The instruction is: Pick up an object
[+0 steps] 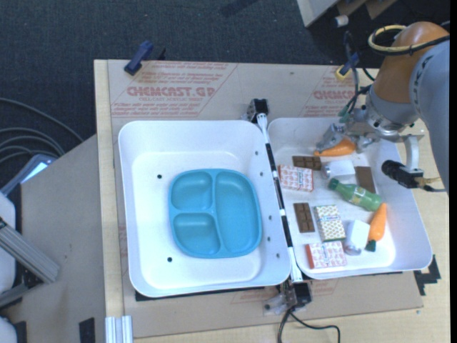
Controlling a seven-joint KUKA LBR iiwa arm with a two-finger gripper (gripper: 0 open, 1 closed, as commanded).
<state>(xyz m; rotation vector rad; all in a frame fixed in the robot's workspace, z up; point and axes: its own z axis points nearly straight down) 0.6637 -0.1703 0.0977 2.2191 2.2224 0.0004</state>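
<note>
Down front, that checkered packet [327,255] sits loose among snacks for easy picking, while the gripper [341,136] hovers over an orange carrot [337,149], can't tell the finger state.

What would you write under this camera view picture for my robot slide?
Robot arm reaching into the right bin of toy food, beside a blue plate in the left bin.

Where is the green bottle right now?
The green bottle lies on its side in the right-hand bin, near its middle, between a chocolate bar and the carrot.
</note>
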